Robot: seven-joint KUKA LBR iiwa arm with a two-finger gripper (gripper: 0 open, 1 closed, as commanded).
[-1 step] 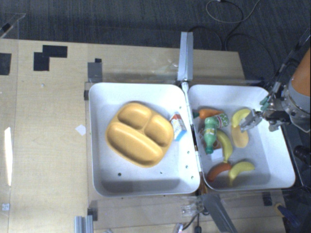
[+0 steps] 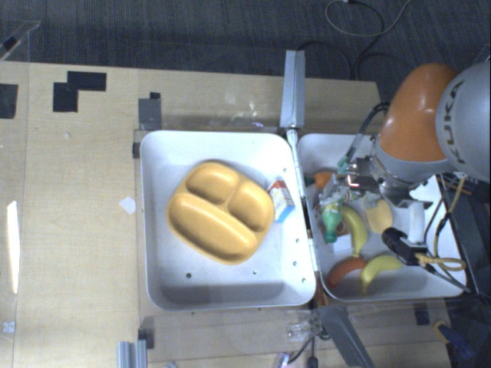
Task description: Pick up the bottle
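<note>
**Operator:** While the arm (image 2: pixel 430 121) hangs over the right bin (image 2: pixel 441 288), I'm reading everything off the one overhead camera. The gripper (image 2: pixel 347 181) sits low over that bin's left half, just above a green bottle (image 2: pixel 331 222) that lies close to the divider wall. I cannot tell how the tool is set; the wrist hides it.

**Spotter:** Is the bottle held?

**Operator:** I would not say so. I see nothing gripped, only the gripper close above the bottle's upper end. A banana (image 2: pixel 355 230) lies just beside the bottle on its right, a second banana (image 2: pixel 380 267) sits nearer the front wall, and a reddish round fruit (image 2: pixel 345 270) is at the front left corner. Something orange (image 2: pixel 323 179) shows near the back, partly hidden.

**Spotter:** And the other bin?

**Operator:** The left bin (image 2: pixel 165 282) carries a big yellow bun-shaped toy (image 2: pixel 221 210) and a small carton (image 2: pixel 281 198) against its right wall. Neither matters here.

**Spotter:** How would you take it?

**Operator:** My judgement: come straight down, centred on the bottle's body, jaws across its narrow width, keeping clear of the banana and the wall. The bottle looks smooth, so I'd grip mid-body and lift slowly. The main risk is catching the banana too.
</note>
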